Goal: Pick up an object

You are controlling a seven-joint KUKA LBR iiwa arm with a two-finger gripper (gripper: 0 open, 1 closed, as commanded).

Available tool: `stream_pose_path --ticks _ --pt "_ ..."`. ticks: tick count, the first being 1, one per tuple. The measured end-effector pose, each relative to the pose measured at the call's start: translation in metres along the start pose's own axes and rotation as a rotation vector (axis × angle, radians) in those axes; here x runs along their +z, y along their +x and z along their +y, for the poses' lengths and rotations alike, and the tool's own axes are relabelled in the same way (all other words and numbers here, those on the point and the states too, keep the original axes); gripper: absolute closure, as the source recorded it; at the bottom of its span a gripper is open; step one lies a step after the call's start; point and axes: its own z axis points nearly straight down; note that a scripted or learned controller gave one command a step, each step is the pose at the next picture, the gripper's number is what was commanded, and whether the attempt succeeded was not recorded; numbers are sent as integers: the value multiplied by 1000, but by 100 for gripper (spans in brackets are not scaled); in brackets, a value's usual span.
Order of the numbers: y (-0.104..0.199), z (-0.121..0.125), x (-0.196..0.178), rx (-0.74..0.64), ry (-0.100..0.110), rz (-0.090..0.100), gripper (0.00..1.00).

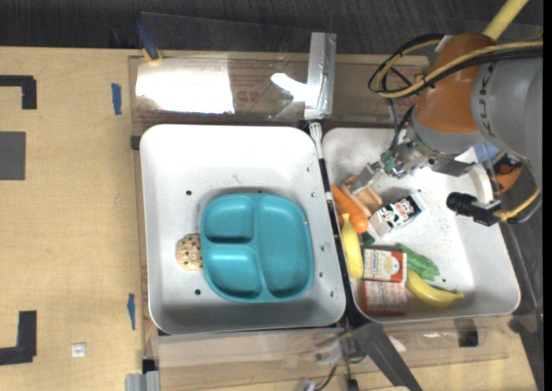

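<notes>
My gripper (pixel 369 177) hangs low over the back left part of the right bin (pixel 483 251), at the end of the grey arm with the orange band (pixel 448 96). Just below its tip lie an orange carrot (pixel 345 201) and a small tan piece (pixel 370 198). A black-and-white carton (pixel 396 212) lies a little to the right of them. Nearer the front are a long yellow piece (pixel 351 249), a red-and-white juice box (pixel 382 277), a green item (pixel 420 261) and a banana (pixel 433 293). I see nothing gripped.
The left bin (pixel 172 156) holds a teal divided plate (pixel 257 245) with a cookie (pixel 189 251) at its left side. A clear plastic sheet and a metal bracket (pixel 321 74) stand behind the bins. Cables (pixel 405 70) loop above the wrist.
</notes>
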Motion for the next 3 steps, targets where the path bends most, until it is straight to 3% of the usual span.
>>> stream_pose_path --ticks 1,2,3 --pt "0 3 -10 2 -3 3 100" --pt "88 -21 -153 94 9 5 100" --pt "139 -47 -93 34 19 8 100"
